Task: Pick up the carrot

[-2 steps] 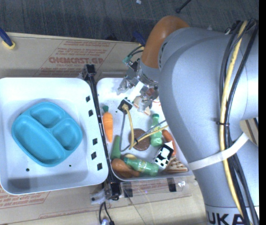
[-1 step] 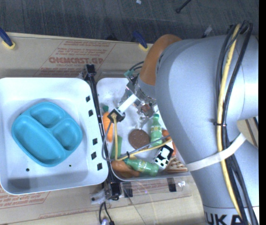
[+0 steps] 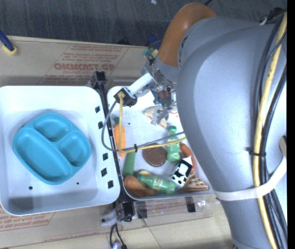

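Observation:
The carrot [image 3: 119,137] is a small orange piece lying upright along the left wall of the right bin [image 3: 137,119], crossed by a thin yellow cable. My gripper [image 3: 160,113] hangs over the upper middle of that bin, to the right of the carrot and a little farther back, apart from it. The big grey arm [image 3: 225,102] covers the bin's right side.
Toy foods crowd the right bin's near end: a brown disc [image 3: 155,157], green pieces [image 3: 129,163] [image 3: 159,183], a black-and-white die [image 3: 180,171], a brown roll [image 3: 135,183]. The left bin [image 3: 2,139] holds a blue divided plate [image 3: 52,147].

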`<state>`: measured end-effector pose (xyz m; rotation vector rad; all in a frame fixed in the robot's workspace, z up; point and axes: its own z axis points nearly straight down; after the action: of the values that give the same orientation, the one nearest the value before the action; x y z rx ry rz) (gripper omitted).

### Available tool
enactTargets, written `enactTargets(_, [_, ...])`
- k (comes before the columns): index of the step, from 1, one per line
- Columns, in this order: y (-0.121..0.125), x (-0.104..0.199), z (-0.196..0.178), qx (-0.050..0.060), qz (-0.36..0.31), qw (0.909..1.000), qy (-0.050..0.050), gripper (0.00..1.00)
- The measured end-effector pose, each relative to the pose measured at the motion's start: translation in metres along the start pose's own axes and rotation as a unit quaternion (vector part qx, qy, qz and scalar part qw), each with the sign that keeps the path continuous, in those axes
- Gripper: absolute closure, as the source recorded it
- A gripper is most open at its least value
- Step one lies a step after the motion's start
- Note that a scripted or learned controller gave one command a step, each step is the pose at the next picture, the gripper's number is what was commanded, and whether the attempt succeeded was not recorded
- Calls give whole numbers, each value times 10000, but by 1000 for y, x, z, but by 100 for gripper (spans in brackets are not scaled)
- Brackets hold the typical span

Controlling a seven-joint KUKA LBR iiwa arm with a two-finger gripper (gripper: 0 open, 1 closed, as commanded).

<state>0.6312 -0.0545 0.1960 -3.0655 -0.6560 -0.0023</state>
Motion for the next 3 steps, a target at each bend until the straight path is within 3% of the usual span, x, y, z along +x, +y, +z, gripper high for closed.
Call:
enactTargets(1, [34, -18, 106, 15, 421, 9991, -88, 0])
enactTargets(2, [32, -15, 93, 51, 373, 9993, -68, 100])
enactTargets(3, [-6, -28, 1, -11, -748, 9972, -21, 100])
